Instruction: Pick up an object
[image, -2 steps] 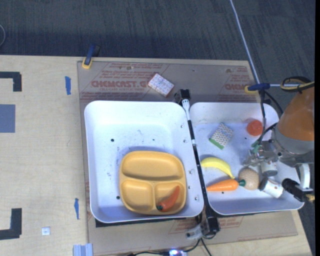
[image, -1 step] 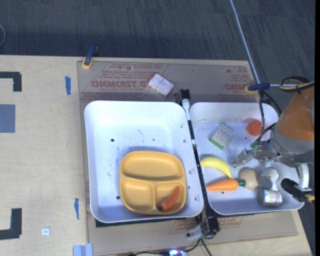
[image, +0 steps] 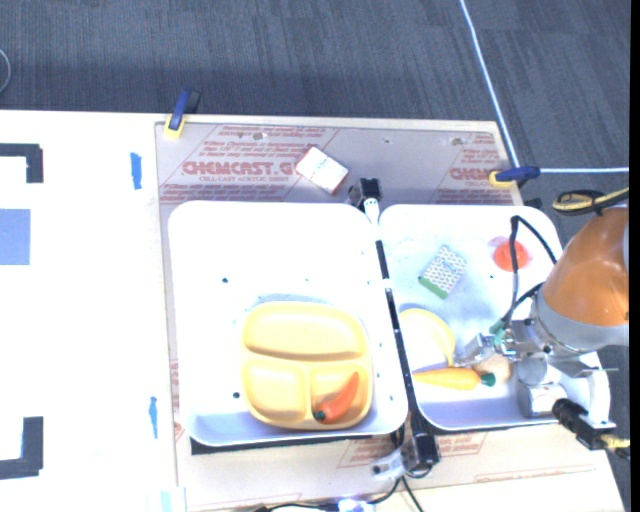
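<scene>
Nearest the camera, a yellow divided tray (image: 303, 372) in the left bin (image: 200, 300) cradles an orange carrot (image: 342, 397). In the right bin (image: 425, 412), the jaws (image: 478, 350) hang just above a yellow corn-like object (image: 447, 377), seemingly placed to grasp it; their spread cannot be told. Farther back lie a green-checked packet (image: 442, 270) and a red disc (image: 510, 253), apart from each other.

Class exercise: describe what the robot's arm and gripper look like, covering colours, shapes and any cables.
The arm is rounded, with a broad orange band above a grey wrist. A black cable loops along its left side. The gripper is small, metallic grey, with pale fittings beside it.
</scene>
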